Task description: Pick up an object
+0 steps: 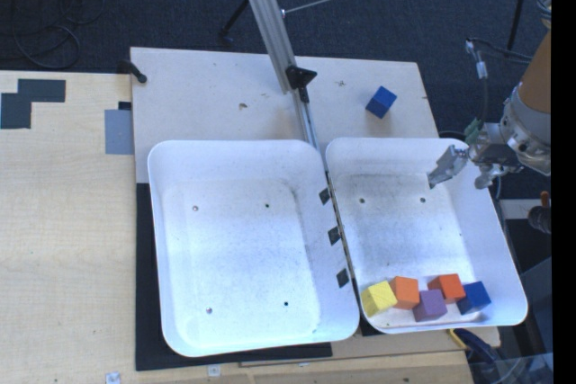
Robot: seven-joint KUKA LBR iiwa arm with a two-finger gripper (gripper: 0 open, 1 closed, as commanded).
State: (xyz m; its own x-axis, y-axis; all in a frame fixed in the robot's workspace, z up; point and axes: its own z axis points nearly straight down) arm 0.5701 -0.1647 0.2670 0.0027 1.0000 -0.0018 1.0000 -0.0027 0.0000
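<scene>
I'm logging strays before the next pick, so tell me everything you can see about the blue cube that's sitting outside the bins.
The blue cube is a small, solid-coloured block with crisp edges, plain on its visible faces; it looks like foam or painted wood. It rests on the pale board behind the right bin, turned so one corner points toward the camera. It lies apart from the bin's rim, with nothing touching it except the board. The gripper is nearer the camera than the cube, above the right bin's back corner.
</scene>
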